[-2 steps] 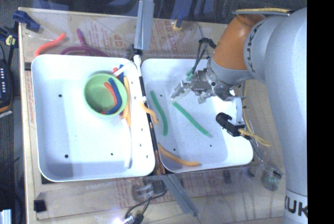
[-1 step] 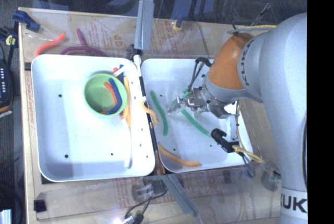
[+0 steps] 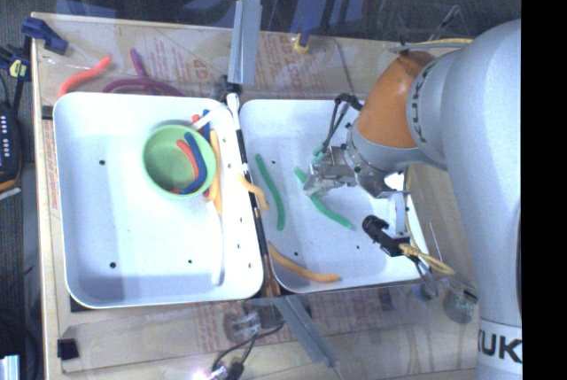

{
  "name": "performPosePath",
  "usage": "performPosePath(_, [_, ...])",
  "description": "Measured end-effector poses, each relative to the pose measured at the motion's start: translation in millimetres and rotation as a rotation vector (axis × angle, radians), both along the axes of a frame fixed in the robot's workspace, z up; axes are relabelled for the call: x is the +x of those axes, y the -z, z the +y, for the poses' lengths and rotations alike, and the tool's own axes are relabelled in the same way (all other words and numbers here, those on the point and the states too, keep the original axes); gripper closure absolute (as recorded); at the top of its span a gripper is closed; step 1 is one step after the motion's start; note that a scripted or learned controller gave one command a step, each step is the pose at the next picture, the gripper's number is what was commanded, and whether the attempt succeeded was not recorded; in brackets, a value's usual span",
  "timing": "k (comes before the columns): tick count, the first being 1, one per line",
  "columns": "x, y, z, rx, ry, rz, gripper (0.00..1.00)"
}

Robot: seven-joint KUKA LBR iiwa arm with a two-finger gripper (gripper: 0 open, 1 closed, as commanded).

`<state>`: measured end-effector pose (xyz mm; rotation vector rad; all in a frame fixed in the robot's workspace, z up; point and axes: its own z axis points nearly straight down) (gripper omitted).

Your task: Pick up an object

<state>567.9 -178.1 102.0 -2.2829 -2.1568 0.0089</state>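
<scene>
My gripper [image 3: 319, 178] is low in the right bin [image 3: 354, 117], near its middle. Just under and to the right of it lies a green strip [image 3: 330, 210], whose upper end reaches up to the gripper's tip. A longer curved green strip [image 3: 271, 190] lies to the gripper's left. An orange strip [image 3: 306, 271] rests by the bin's front wall. The wrist hides what is directly below the gripper.
The left bin [image 3: 97, 228] holds a green bowl [image 3: 168, 161] with red, blue and orange pieces along its rim. A small orange piece [image 3: 253, 191] lies across the divider between the bins. Red and purple cords [image 3: 115, 79] lie on the bench behind the left bin.
</scene>
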Motion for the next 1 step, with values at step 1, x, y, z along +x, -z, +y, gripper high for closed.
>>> performPosePath(1, [52.7,-128.6,62.4,0.004,-0.153,-0.003,1.00])
